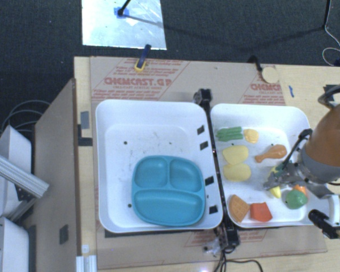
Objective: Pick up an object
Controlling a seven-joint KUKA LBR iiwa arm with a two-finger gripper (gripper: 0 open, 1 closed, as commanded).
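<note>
The right bin (294, 117) holds several toy foods: a green bean pod (229, 133), a small yellow piece (251, 135), an orange drumstick (271, 152), two pale yellow pieces (236, 154) (237, 172), an orange wedge (238, 207), a red-orange block (260, 211), and a green ball (295, 199). My gripper (276, 181) reaches down from the right into the bin's right part, just left of the green ball, beside a small yellow-green piece (276, 192). The arm's body hides the bin's right side.
The left bin (119, 123) holds a blue divided plate (169, 190) at its front right. A black divider (211, 152) runs between the bins. Cardboard lies under both bins, and a cable trails at the front edge.
</note>
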